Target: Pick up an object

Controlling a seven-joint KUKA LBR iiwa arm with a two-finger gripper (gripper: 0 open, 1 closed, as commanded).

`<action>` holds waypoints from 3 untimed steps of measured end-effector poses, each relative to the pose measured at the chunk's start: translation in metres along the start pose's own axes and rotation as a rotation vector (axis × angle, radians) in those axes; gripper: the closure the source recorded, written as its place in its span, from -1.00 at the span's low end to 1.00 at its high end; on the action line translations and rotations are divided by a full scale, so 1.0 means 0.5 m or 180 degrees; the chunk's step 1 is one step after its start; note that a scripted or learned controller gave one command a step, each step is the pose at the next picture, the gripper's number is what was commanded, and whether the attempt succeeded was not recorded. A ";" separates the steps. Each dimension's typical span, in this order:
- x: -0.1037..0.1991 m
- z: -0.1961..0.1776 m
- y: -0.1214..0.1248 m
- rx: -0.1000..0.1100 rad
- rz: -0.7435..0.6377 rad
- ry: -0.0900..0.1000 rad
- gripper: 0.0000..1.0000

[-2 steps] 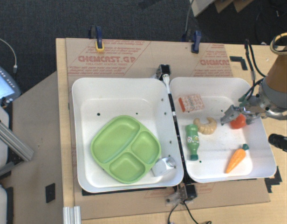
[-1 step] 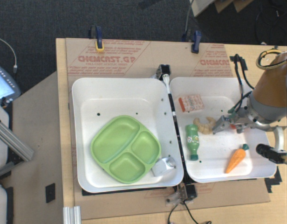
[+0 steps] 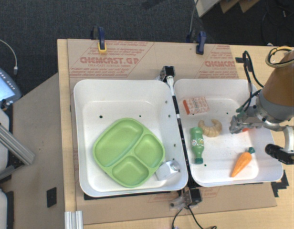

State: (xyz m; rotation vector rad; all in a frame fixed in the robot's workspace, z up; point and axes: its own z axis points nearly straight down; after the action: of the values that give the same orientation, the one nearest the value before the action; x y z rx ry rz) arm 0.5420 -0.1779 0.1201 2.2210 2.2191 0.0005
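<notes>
Looking down on the bench, I see the gripper [image 3: 238,124] low over the right bin [image 3: 218,178], just R of the croissant [image 3: 210,128], w/ nothing visibly between its fingers; can't tell if they're spread or pressed together. Rest of that bin: red-and-white packet [image 3: 195,105] twd the back, green bottle [image 3: 197,146] lying near the L wall, carrot [image 3: 242,163] at front R, well apart from the bottle. Left bin [image 3: 89,94] has a green divided plate [image 3: 129,151] w/ a small clear cup [image 3: 167,170] tipped at its front R corner
</notes>
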 end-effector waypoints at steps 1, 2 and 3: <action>-0.010 -0.126 -0.001 -0.0019 -0.0003 -0.0008 1.00; 0.010 -0.239 0.005 -0.0023 -0.0010 -0.0006 1.00; 0.010 -0.347 0.008 -0.0022 -0.0007 -0.0008 1.00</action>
State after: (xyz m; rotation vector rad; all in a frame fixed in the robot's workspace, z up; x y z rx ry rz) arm 0.5456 -0.1728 0.2934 2.2137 2.2170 0.0056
